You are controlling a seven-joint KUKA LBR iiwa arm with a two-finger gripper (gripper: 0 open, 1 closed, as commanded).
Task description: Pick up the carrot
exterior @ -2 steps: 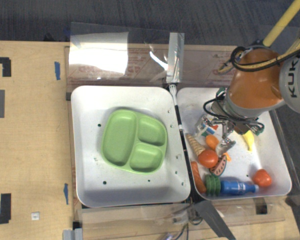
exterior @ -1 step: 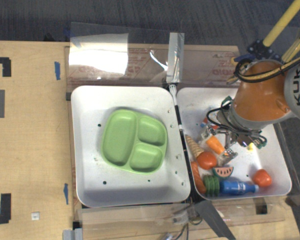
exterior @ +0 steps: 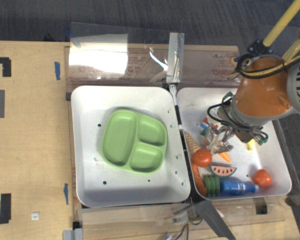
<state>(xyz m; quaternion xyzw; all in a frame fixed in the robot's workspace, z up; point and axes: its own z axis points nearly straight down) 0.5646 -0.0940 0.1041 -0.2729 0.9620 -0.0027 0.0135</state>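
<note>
The carrot point(exterior: 197, 176) is an orange body lying along the left wall of the right bin point(exterior: 277, 149), with a green leafy end point(exterior: 211, 184) near the front. My gripper point(exterior: 219, 140) hangs under the orange wrist band over the middle of that bin. It is behind and to the right of the carrot, apart from it. A small orange wedge point(exterior: 224, 157) lies just in front of the gripper.
Around the carrot lie a red-orange ball point(exterior: 202, 157), a cone point(exterior: 190, 141), a watermelon slice point(exterior: 223, 171), a blue bottle point(exterior: 239, 187) and a red ball point(exterior: 262, 177). The left bin point(exterior: 85, 134) holds a green divided plate point(exterior: 135, 140).
</note>
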